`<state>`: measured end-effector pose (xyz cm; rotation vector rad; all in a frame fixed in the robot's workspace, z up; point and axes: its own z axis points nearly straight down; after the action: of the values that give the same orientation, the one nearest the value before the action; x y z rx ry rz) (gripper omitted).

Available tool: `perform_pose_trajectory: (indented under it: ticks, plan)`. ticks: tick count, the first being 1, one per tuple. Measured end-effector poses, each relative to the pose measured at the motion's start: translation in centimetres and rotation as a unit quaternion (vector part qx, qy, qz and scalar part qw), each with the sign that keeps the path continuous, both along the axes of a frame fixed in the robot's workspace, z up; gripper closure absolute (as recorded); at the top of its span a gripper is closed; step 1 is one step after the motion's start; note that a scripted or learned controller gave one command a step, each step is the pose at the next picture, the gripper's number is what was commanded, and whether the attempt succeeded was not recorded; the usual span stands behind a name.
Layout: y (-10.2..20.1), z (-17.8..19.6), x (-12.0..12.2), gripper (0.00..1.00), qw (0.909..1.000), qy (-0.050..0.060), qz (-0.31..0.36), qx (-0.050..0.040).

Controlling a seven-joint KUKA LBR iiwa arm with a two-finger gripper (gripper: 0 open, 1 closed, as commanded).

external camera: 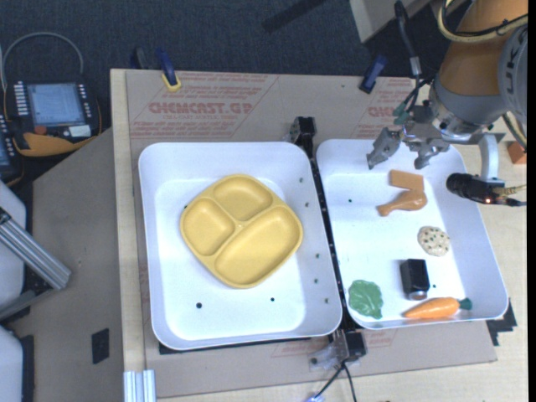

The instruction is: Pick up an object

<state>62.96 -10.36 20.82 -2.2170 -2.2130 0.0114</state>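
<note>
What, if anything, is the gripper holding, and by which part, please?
Nothing. The gripper is open above the right bin's far end, beside the drumstick.

A yellow plate (242, 229) is sitting in the white left bin (159, 224). Right of it are showing a brown drumstick (404, 194), speckled cookie (433, 239), black block (414, 277), green leaf (366, 297) and orange carrot (433, 309).

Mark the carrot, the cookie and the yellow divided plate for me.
carrot (432, 309): camera view, middle of its orange body.
cookie (433, 239): camera view, centre of its speckled face.
yellow divided plate (256, 249): camera view, floor of its largest compartment.
</note>
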Motion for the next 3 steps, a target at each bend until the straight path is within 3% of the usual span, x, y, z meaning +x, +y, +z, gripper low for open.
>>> perform_pose_trajectory:
  ticks: [1, 3]
  plan:
    - [0.0, 0.7, 0.3, 0.00, 1.0000, -0.006, 0.001, -0.0006]
    - [0.1, -8.5, 1.5, 0.00, 1.0000, -0.004, 0.001, -0.0006]
